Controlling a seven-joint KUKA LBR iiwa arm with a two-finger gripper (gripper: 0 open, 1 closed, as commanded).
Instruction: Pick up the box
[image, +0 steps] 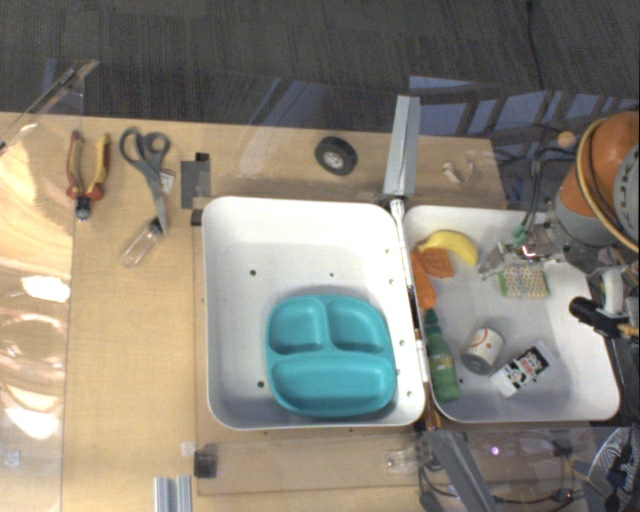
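A rounded grey arm (612, 180) is being seen at the right edge, with a broad orange band curving around its casing. Dark cables are being seen trailing beside the grey housing, and a metallic, silvery wrist assembly with small bright fittings is being shown below it. A black bracket-like part with a pale insert is being shown lower on the same side.

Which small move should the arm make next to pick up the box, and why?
Probably move the gripper toward the near side of the right bin, to stop above the box. The gripper is now at the far part of that bin, beside the banana, and the box lies flat near the front, next to the ball, with nothing on top.
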